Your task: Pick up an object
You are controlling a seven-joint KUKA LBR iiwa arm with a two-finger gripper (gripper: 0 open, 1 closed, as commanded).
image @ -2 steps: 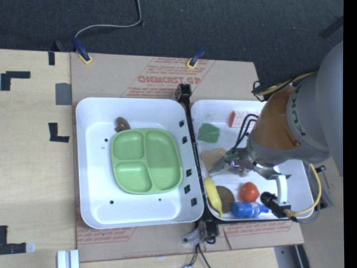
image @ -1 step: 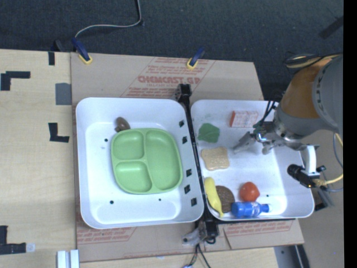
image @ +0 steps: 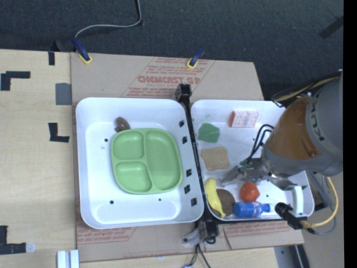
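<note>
The right bin (image: 279, 111) holds a pink-and-white block (image: 244, 118), a green piece (image: 209, 132), a tan square slab (image: 215, 158), a yellow banana (image: 212, 196), a brown round thing (image: 226, 196), a red ball-like fruit (image: 250, 191) and a blue bottle (image: 251, 209) lying on its side. My gripper (image: 231, 175) is low inside this bin, pointing left. It sits just right of the tan slab and up-left of the red fruit. Nothing is visibly held.
The left bin (image: 89, 149) carries a green divided plate (image: 146, 160) and a small brown object (image: 122, 124) at its back. A black divider (image: 188, 144) runs between the bins. My arm's orange band (image: 293, 133) and grey body cover the right bin's right side.
</note>
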